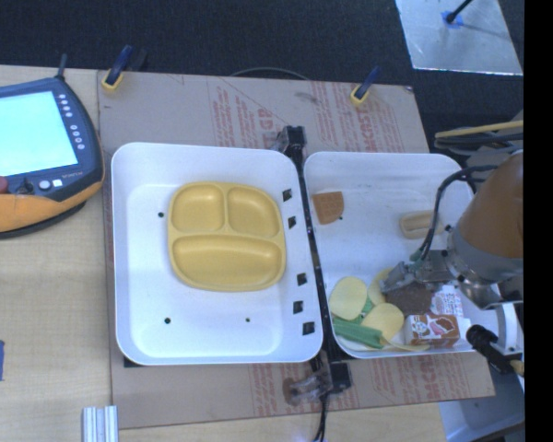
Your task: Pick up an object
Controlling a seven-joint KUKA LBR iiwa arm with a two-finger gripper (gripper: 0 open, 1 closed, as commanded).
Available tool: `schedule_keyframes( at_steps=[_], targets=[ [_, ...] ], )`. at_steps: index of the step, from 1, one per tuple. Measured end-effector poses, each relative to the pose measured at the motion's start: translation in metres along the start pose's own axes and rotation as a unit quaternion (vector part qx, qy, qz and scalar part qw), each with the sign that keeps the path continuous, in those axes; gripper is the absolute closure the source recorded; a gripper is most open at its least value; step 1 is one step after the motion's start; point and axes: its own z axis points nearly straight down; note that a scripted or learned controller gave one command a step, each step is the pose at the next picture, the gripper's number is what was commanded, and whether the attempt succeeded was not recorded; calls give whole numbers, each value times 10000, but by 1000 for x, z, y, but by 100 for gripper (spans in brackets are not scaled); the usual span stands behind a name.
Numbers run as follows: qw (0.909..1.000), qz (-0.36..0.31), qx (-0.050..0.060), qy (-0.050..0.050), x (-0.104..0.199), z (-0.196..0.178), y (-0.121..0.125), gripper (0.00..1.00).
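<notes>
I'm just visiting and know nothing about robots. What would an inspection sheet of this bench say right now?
Surface: cardboard-covered bench bearing a left bin and a right bin.
Job's things: yellow divided plate in the left bin; brown square, tan cylinder, yellow pieces, green piece and a printed packet in the right bin.
Clutter: nothing seen.
Pincer: pincer low over the right bin's pile; grip unclear.
Cables: black cable on the arm.
Surroundings: screen pendant at left, two clamps.
</notes>
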Motion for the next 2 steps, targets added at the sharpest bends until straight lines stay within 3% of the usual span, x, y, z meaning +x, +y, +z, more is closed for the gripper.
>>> schedule_keyframes(
  at_steps=[1, 2],
  targets=[
    [10000, -18, -53, -24, 0, -14, 5, 100],
    [10000, -24, 39, 26, 17, -56, -13, 100]
  ],
)
